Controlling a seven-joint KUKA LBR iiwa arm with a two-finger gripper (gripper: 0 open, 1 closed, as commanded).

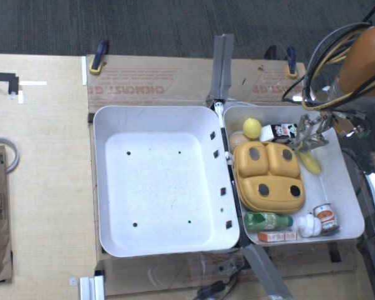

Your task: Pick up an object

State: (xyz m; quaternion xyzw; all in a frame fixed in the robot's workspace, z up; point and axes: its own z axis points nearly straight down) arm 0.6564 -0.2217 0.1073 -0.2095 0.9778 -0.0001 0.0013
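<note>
The gripper (310,137) hangs low over the right bin (353,195), its metal fingers (305,136) pointing down and toward the bin's middle; the fingers are too small and blurred to tell how far apart they stand, and nothing can be seen between them; whether the tips touch anything cannot be told. Just below the fingertips lies a yellow banana-shaped piece (310,162), near them but not clearly in contact; just to their left sits a small black-and-white packet (281,131), and beyond that a yellow lemon (252,128) against the bin's far left part. Below and left of the fingers a large yellow moulded tray (269,177) with 4 dark dimples fills the bin's centre; its upper right lobe lies close beside the tips. Further out, along the near wall, lie a green bottle (267,220), a flat red-and-white box (278,236), a white bottle (309,225) and a small can (325,217) with an orange label. Above the fingers the grey wrist rises to the orange band (361,58), with black and yellow cables (328,49) looped around it. Well to the left of the fingers stands the left bin (103,186), white, with small dark spots on its floor.
</note>
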